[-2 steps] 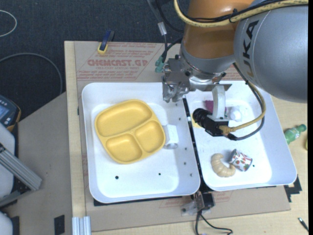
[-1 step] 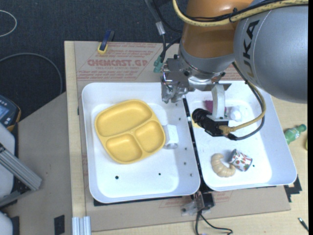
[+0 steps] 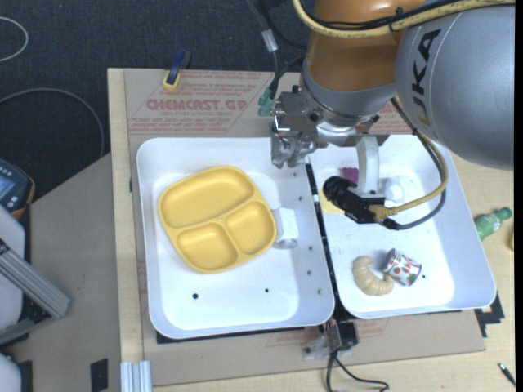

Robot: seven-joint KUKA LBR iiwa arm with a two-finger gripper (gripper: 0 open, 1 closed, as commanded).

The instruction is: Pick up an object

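A yellow three-compartment plate lies in the left bin. A small pale translucent object rests beside the plate's right edge. The right bin holds a cream curled piece touching a red-and-white patterned item, with a purple item and a white piece farther back. My gripper hangs over the far right corner of the left bin, near the divide between the bins and above the pale object. The large arm hides part of the right bin's back.
A black cable part droops from the wrist over the right bin's left side. A green object lies outside the right bin. A blue-and-yellow clip sits on the cardboard behind the left bin.
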